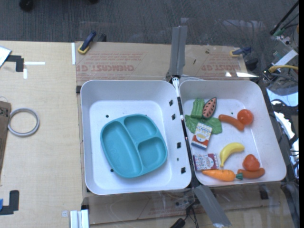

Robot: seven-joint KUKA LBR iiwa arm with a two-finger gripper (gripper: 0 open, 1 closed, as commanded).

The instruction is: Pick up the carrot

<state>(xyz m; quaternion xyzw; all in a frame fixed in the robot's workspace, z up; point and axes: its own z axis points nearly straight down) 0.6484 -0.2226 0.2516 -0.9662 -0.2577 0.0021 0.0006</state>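
Two white bins sit side by side on the bench [42,175]. The left bin [86,127] contains a teal divided plate [134,145], lying flat. The right bin [264,103] contains the toy food. The carrot [219,175] lies on its side along the near wall of the right bin, orange body pointing left, green stub to the right. A small printed carton [205,161] touches it from behind. A banana [230,152] is just beyond it. A red tomato [251,162] and a sausage [252,174] are just beside its green end. Further back are a juice box [203,135] on a lettuce leaf [214,126], a watermelon slice [209,107], a second sausage [229,121] and an orange-red tomato [245,116]. A tape roll [22,121] rests on the bench at far left. Jaw state: cannot tell.
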